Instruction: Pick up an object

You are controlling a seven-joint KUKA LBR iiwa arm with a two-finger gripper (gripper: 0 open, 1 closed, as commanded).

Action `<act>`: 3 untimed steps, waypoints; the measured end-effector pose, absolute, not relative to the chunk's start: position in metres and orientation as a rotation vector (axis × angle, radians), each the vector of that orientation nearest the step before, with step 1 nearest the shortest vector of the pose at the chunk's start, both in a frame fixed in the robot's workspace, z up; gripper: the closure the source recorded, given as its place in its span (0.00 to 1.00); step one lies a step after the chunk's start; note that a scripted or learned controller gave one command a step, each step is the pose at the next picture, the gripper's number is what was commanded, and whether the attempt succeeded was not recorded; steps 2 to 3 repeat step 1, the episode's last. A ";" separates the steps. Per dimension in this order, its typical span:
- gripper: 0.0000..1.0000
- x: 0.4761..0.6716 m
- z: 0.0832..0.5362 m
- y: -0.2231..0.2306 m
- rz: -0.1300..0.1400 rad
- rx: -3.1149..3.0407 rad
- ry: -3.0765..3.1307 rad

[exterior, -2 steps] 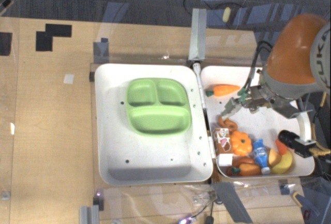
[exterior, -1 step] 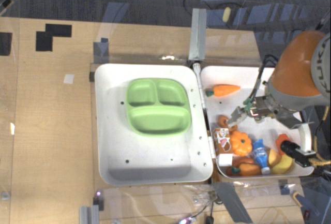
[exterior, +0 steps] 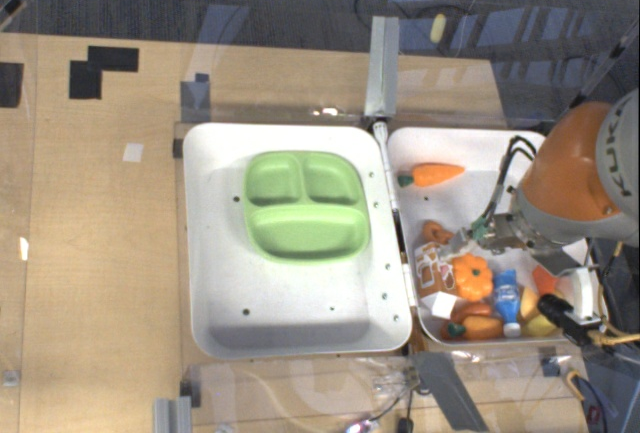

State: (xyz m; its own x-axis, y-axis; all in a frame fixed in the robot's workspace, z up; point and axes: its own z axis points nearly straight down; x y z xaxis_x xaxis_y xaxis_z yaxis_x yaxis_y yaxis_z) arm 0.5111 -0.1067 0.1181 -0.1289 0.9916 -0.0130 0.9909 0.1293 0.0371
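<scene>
The right bin (exterior: 470,146) holds a pile of toy foods. A carrot (exterior: 432,175) lies alone near its far left corner. Closer to the front sit a small orange pumpkin (exterior: 471,276), a blue bottle (exterior: 506,293), a brown piece (exterior: 435,233) and a white and orange carton (exterior: 433,271). My gripper (exterior: 482,236) hangs low over this pile, just above the pumpkin and right of the brown piece. The wrist hides its tip, and I see nothing held in it.
The left bin (exterior: 215,251) carries a green divided plate (exterior: 304,203). A metal post (exterior: 381,71) stands behind the wall between the two bins. The arm's orange band (exterior: 572,166) covers the right bin's right side. Yellow and red pieces (exterior: 541,323) lie at the front right.
</scene>
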 end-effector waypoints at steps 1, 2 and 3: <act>0.00 0.529 0.111 -0.096 0.054 2.129 2.259; 0.00 0.529 0.111 -0.096 0.054 2.129 2.259; 0.00 0.529 0.111 -0.096 0.054 2.129 2.259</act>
